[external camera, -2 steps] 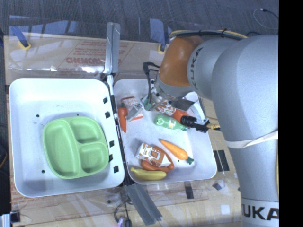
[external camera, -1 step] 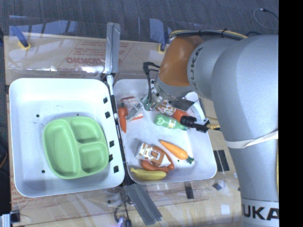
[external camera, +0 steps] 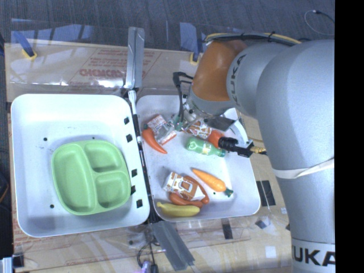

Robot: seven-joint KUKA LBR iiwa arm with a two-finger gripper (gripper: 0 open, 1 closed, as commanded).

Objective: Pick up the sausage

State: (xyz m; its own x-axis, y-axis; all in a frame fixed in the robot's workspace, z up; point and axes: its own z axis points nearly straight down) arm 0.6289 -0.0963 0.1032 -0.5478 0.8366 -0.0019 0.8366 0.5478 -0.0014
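The sausage [external camera: 183, 199] is a short reddish-brown piece near the front of the right bin [external camera: 245, 201]. It is wedged between a snack packet [external camera: 183, 185] and a banana [external camera: 178, 210], and the packet partly covers it. My gripper [external camera: 184, 120] is low over the back of the same bin, under the orange wrist band [external camera: 213, 75], among a wrapped packet [external camera: 161, 127] and another wrapper [external camera: 198, 129]. It is well behind the sausage, and the bulky arm hides much of it.
The right bin also holds a small carrot [external camera: 153, 141] by its left wall, a green bottle [external camera: 203, 148] in the middle and a larger carrot [external camera: 211, 181]. A green divided plate [external camera: 91, 176] lies in the left bin [external camera: 34, 118].
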